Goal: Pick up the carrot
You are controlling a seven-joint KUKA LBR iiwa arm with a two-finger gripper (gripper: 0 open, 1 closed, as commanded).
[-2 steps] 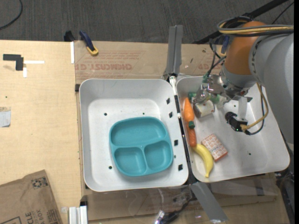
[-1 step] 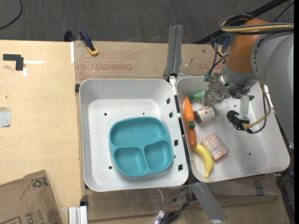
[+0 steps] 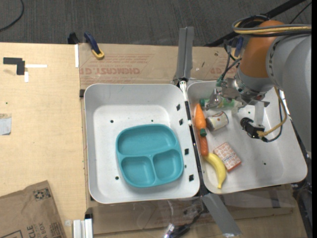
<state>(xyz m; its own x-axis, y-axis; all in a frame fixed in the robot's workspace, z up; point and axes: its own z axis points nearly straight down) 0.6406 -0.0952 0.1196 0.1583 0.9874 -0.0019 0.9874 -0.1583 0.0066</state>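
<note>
Carrot [image 3: 199,117] lies along right bin's [image 3: 292,148] left wall, judged light, rigid, smooth plastic, best pinched across its thick middle; gripper [image 3: 218,99] hovers nearby, its closure impossible to tell.

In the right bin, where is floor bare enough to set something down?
Bare floor lies along the right bin's right side, beyond the small box and banana. The left wall is crowded: carrot, can, with the gripper above.
</note>
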